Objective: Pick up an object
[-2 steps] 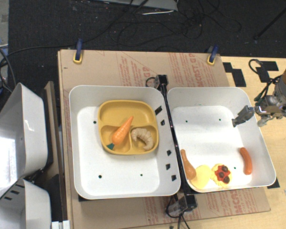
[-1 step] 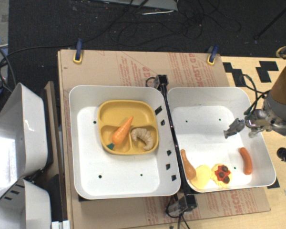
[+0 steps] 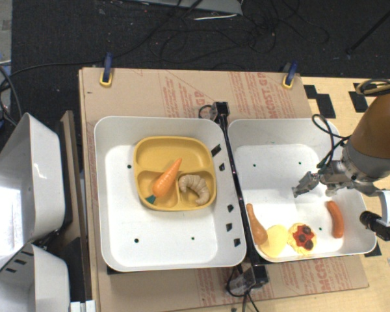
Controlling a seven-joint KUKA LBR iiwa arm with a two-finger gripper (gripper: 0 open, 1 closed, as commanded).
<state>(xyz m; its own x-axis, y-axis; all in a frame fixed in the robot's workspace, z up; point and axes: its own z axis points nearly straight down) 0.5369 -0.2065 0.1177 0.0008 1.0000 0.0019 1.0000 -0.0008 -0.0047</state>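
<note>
Objects for picking lie in both bins. From the camera view I see a sausage (image 3: 337, 218), a drumstick (image 3: 256, 223) and a small tart (image 3: 303, 237) along the near side of the right bin (image 3: 279, 149). My gripper (image 3: 305, 186) hangs over that bin's floor, left of the sausage, fingers slightly spread and pinching nothing. Over in the left bin (image 3: 117, 174), a yellow plate (image 3: 149, 151) carries a carrot (image 3: 166, 178) and a shrimp (image 3: 195, 186).

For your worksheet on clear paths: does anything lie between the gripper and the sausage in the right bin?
Nothing visible does. The gripper hovers over bare bin floor, and the sausage lies apart to its lower right, with white floor between them.
</note>
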